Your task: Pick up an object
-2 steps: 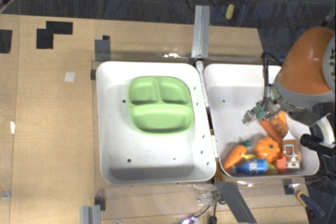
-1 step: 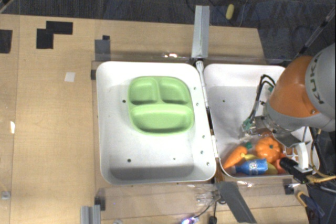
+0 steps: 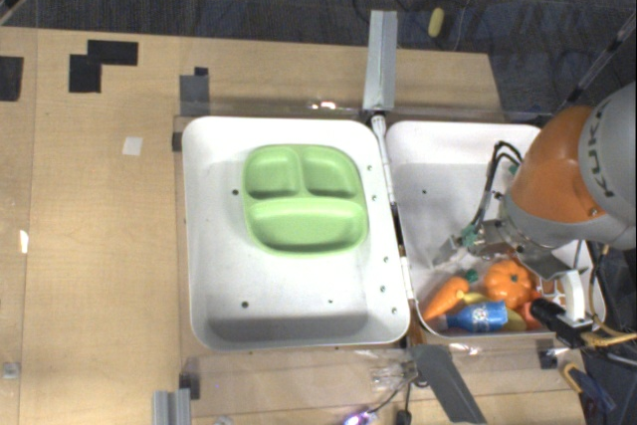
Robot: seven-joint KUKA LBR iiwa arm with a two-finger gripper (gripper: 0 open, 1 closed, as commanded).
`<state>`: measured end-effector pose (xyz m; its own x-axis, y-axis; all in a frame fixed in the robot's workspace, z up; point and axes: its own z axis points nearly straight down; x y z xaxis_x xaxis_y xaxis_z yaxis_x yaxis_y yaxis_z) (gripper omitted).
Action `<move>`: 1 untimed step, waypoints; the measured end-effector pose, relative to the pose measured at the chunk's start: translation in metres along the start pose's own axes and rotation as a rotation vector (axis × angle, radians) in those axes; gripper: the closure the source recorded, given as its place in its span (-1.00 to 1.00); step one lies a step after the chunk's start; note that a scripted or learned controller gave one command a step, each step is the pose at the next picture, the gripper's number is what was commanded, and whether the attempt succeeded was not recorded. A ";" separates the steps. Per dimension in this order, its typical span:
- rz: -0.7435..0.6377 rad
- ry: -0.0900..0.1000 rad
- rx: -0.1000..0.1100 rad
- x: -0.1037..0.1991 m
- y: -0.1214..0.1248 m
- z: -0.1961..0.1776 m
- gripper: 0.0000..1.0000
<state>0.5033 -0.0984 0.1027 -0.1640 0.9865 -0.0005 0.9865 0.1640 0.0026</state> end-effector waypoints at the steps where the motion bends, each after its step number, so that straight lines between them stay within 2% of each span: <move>1: -0.040 -0.001 -0.009 -0.005 0.026 0.013 -1.00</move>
<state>0.5298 -0.0994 0.0902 -0.2033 0.9791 -0.0022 0.9791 0.2033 0.0114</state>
